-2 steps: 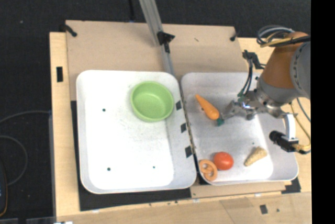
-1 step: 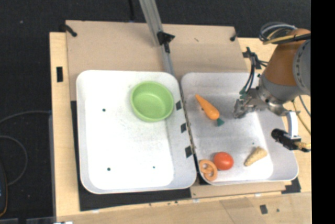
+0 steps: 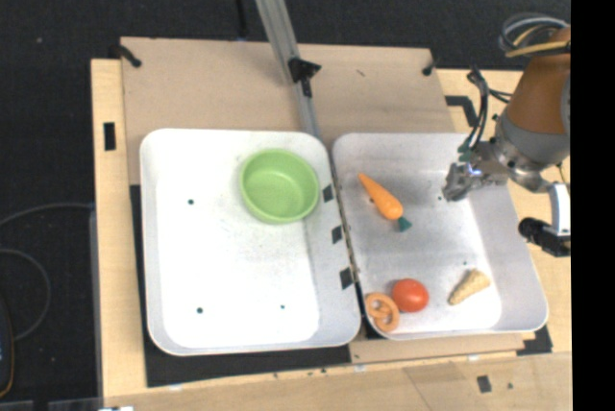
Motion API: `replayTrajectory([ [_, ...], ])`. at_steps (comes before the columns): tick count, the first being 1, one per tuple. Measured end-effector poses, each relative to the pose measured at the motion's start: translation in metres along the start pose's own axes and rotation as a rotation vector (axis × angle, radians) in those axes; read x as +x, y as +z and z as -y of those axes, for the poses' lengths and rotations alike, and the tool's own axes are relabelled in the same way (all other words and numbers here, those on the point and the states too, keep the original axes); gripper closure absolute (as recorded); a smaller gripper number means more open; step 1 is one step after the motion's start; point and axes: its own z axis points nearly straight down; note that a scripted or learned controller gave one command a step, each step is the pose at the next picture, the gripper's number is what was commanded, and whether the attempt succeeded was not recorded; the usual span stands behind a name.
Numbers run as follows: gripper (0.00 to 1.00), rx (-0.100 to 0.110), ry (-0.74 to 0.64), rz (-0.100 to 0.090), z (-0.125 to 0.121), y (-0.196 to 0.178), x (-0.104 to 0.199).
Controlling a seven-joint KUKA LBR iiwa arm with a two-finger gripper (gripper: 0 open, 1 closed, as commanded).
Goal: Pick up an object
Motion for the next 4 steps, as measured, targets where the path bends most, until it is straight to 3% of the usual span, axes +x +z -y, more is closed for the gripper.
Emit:
replayTrajectory([
  [1, 1.0, 0.0, 0.001, 0.0, 0.002, -0.051, -0.01],
  [2, 1.0, 0.002, -0.003, -0.001, 0.001, -0.077, -0.011],
  [4, 1.0, 0.007, -0.007, -0.003, -0.029, -0.08, 0.082],
])
